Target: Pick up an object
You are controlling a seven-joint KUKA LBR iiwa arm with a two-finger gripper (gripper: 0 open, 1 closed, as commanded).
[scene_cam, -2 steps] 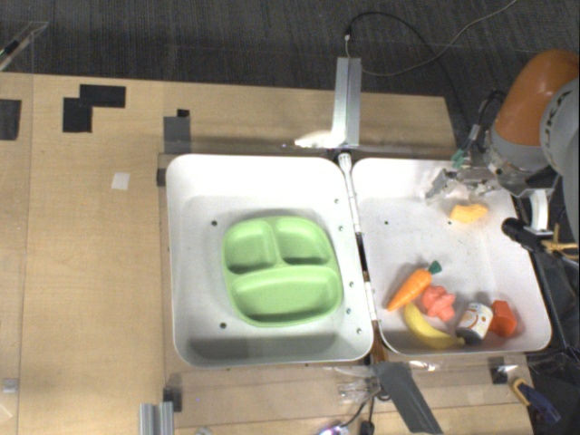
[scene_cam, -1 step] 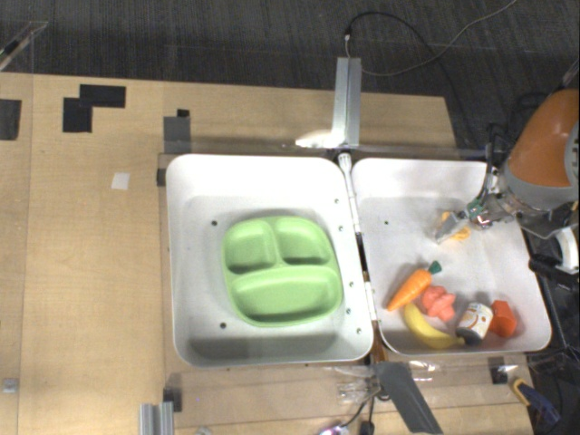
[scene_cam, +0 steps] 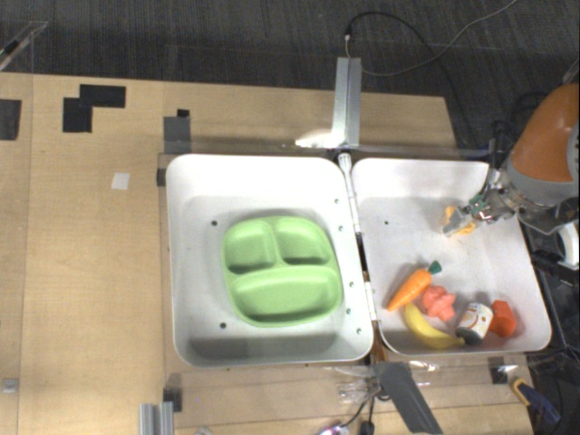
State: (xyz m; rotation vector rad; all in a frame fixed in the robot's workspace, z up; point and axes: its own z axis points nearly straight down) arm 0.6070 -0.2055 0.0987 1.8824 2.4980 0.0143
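Banana, carrot, well below fingers

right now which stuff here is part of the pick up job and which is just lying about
Part of the job:
- hand, over the right bin
- carrot
- banana
- pink toy
- small white jar
- orange-red toy
- small yellow piece by the hand

Lying about:
- green divided plate in the left bin
- black cable on the floor
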